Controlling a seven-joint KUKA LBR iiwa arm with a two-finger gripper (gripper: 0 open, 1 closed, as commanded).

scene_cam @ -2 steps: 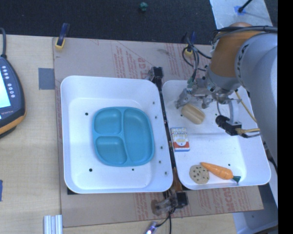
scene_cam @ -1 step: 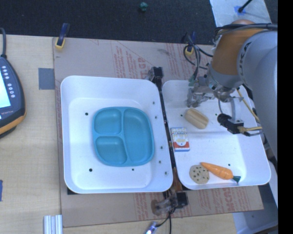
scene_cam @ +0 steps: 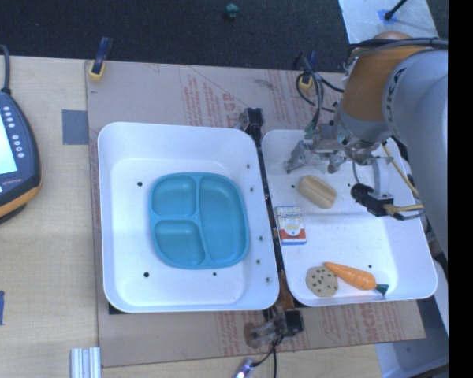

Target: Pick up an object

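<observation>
In the right bin [scene_cam: 402, 242] lie a tan bread roll [scene_cam: 317, 191], a small red and white carton [scene_cam: 289, 224], a round speckled cookie [scene_cam: 322, 281] and an orange carrot [scene_cam: 353, 276]. My gripper [scene_cam: 315, 154] hangs over the far end of that bin, just behind the bread roll. Its metal fingers [scene_cam: 296, 160] look spread, with nothing between them. The arm comes in from the right, above the bin's far right part.
The left bin [scene_cam: 126, 211] holds a blue divided plate [scene_cam: 199, 220]. A teach pendant [scene_cam: 6, 156] lies on the bench at the far left. Black clamps [scene_cam: 254, 119] sit at the seam between the two bins, front and back.
</observation>
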